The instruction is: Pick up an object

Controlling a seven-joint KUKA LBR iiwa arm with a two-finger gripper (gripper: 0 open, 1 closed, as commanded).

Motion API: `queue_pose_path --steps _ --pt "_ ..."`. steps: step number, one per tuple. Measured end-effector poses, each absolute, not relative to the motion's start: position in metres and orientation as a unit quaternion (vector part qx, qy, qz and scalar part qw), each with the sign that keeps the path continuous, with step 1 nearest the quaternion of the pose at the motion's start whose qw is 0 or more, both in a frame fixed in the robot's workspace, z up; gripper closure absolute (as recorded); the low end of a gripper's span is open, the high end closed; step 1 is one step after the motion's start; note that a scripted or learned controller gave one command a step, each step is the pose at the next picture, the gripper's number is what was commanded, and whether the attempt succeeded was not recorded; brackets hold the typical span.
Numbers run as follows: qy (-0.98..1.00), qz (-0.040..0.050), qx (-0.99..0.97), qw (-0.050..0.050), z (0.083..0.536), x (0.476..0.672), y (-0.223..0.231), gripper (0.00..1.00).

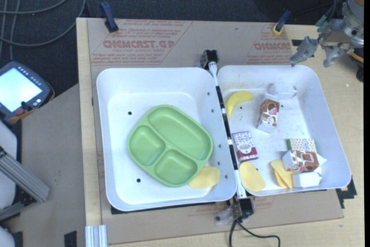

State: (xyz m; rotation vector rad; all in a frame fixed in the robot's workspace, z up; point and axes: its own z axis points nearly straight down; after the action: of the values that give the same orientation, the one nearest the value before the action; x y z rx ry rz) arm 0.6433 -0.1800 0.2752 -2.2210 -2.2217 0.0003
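My gripper (317, 52) hangs over the back right corner of the right bin (330, 107), open, with nothing between its fingers. In that bin lie a yellow banana (237, 102), a brown and white carton (268, 114), a white cup-like piece (283, 89), a small red and white carton (244, 146), a yellow lemon-like piece (251, 176), yellow slices (281, 173) and a patterned box (303, 154) on a white block (306, 180). All of them sit well in front of the gripper.
The left bin (115, 95) holds a green divided plate (169, 144) and a pale yellow piece (203, 178) at its front right. Blue clamps (108, 16) (281, 22) grip the board's back edge. A tablet (20, 89) sits off the bench at left.
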Motion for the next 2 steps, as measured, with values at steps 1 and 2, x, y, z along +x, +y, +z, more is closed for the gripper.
queue_pose_path --steps 1,2 --pt "-0.707 0.0002 -0.707 0.001 0.152 0.602 -0.111 0.00" --pt "-0.707 -0.0040 -0.707 -0.010 0.105 0.591 -0.115 0.00"
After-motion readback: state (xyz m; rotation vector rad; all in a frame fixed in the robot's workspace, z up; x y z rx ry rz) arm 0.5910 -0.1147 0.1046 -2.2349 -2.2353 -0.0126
